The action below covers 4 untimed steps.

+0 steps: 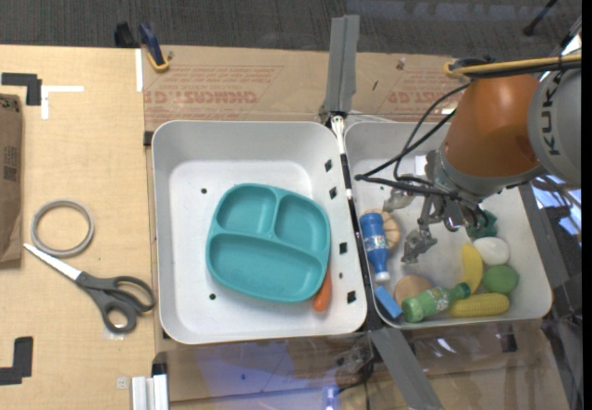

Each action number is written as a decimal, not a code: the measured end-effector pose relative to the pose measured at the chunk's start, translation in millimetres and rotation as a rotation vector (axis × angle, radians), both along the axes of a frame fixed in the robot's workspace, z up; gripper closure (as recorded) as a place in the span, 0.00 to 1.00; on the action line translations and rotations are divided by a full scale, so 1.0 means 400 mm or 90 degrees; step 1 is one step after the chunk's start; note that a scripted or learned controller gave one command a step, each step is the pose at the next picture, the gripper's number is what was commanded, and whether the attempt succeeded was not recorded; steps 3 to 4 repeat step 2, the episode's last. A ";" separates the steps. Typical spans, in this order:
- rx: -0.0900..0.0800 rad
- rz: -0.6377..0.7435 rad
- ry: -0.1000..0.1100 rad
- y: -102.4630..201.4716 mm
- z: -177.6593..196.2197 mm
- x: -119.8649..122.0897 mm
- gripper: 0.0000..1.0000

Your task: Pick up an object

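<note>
Yellow and green crowd the near edge of the right bin (541,302): a corn cob (479,305) lies along the front wall, a green bottle (433,302) beside it, a green round fruit (500,279) just behind, and a banana (473,267) curving up toward a white egg-shaped piece (491,251). A tan round item (412,288) sits left of the bottle, with a small blue piece (388,305) at the front-left corner. A blue bottle (374,244) lies lengthwise along the bin's left wall, a pale biscuit-like object (392,231) touching its side.

The gripper (421,244) hangs over the middle of this bin, above the bare patch between the blue bottle and the banana — its fingers spread apart, nothing between them. The arm's orange band (490,126) looms above the bin's far right, cables trailing to the left.

The left bin (176,214) holds a teal divided plate (270,242), roughly centred, with an orange carrot-like piece (322,293) tucked against its near right corner. White floor shows all around the plate, widest at the far and left sides.

Left of the bins, on the wooden bench (74,121), lie scissors (97,288) and, farther back, a roll of tape (62,226). Cardboard (240,89) runs behind both bins.
</note>
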State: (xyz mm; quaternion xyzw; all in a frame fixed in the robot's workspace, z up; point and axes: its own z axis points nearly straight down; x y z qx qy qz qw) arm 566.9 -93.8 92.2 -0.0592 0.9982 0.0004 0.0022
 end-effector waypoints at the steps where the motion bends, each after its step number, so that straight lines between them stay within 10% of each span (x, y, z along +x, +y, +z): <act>1: 0.000 -0.058 0.001 0.005 0.000 -0.089 0.00; 2: -0.001 -0.041 0.000 -0.246 0.197 -0.177 0.00; 4: -0.001 -0.041 0.000 -0.246 0.197 -0.177 0.00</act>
